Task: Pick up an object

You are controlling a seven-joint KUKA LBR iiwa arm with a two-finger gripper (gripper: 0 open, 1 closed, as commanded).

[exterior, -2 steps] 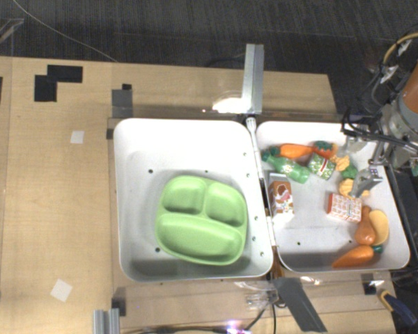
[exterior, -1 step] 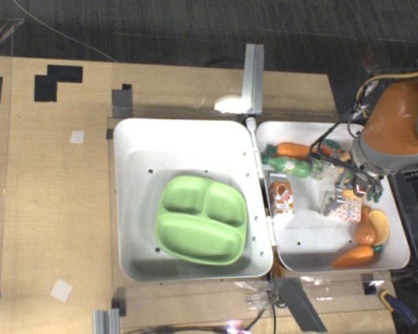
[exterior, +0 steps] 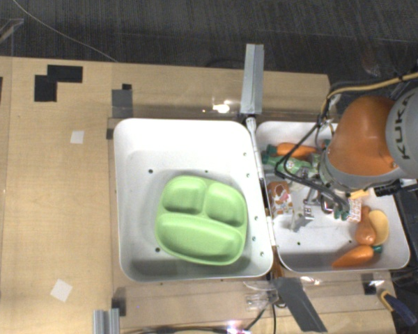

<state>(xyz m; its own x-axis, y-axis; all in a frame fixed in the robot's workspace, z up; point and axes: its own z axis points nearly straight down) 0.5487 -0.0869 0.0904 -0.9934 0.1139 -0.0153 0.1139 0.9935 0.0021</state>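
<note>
My gripper hangs low over the middle of the right bin, under the orange wrist band. Just to its left lies a printed red and white packet. An orange carrot-like toy and a green item lie at the bin's far side, partly hidden by cables. At the near right corner lie another orange carrot shape and a yellow and orange fruit toy. The arm hides whatever is beneath it. Nothing shows as held.
The left bin holds a green three-compartment plate. A metal divider post stands between the bins at the back. Black cables hang from the wrist across the right bin.
</note>
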